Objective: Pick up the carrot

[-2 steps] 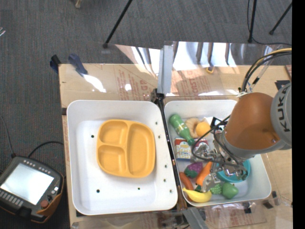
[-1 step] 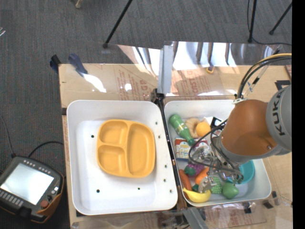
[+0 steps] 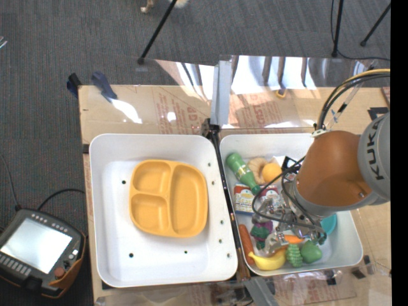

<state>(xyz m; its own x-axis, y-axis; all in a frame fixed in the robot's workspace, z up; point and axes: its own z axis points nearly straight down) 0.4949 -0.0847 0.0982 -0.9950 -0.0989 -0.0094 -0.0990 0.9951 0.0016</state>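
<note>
The carrot (image 3: 245, 237), a slim orange-red piece, lies along the left wall of the right bin (image 3: 354, 247), pointing toward the front. The gripper (image 3: 285, 236) hangs low over the toys in the front middle of that bin, under the arm's big orange band (image 3: 331, 171). It is a short way to the right of the carrot. A small orange bit (image 3: 295, 239) shows right at the gripper; I cannot make out what it is. Cables and the wrist hide much of the gripper.
Around the gripper lie a yellow banana (image 3: 270, 261), green toys (image 3: 310, 252), purple grapes (image 3: 261, 224) and a teal bowl (image 3: 329, 223). A green bottle (image 3: 238, 166), an orange fruit (image 3: 272, 171) and a small box (image 3: 245, 197) lie farther back. A yellow divided plate (image 3: 169, 197) rests in the left bin (image 3: 108, 171).
</note>
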